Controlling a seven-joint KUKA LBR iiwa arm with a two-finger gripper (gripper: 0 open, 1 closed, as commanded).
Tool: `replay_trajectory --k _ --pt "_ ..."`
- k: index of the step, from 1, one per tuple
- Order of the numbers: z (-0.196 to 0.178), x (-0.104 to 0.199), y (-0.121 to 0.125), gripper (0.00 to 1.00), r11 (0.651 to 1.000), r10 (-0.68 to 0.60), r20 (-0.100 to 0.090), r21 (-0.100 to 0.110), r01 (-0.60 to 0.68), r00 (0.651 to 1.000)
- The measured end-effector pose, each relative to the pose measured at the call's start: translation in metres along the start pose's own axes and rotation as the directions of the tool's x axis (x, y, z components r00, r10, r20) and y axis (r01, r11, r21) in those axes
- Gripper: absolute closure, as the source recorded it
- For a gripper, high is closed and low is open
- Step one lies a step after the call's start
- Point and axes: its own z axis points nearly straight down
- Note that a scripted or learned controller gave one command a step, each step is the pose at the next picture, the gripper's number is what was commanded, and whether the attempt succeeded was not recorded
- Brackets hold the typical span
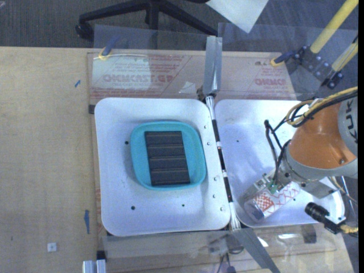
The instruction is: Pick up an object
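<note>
Red-patterned packet (272,201) lies near front-left corner of right bin (244,135), long axis diagonal, directly under gripper (277,185); finger state hidden, cannot tell; teal tray (138,158) in left bin untouched

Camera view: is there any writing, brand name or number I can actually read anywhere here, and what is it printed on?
"CHEMCAST GP", faint red print, roughly as it reads: on the clear panel behind the left bin.
More red print on the clear panel behind the right bin: too blurred to read.
Red and white pattern on the small packet in the right bin, under the gripper: no legible words.
</note>
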Motion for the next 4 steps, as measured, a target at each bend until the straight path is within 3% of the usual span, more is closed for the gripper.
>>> replay_trajectory --k 1,2,3,4 --pt "-0.095 0.043 0.049 0.00 0.989 0.145 -0.008 0.014 -0.145 0.989" --pt "-0.097 0.011 0.000 0.00 0.992 0.129 -0.010 0.016 -0.128 0.992" --pt "0.001 -0.013 -0.001 0.00 0.992 0.122 -0.003 0.006 -0.122 0.992" --pt "0.002 -0.043 0.026 0.00 0.940 0.341 -0.003 0.010 -0.341 0.940"
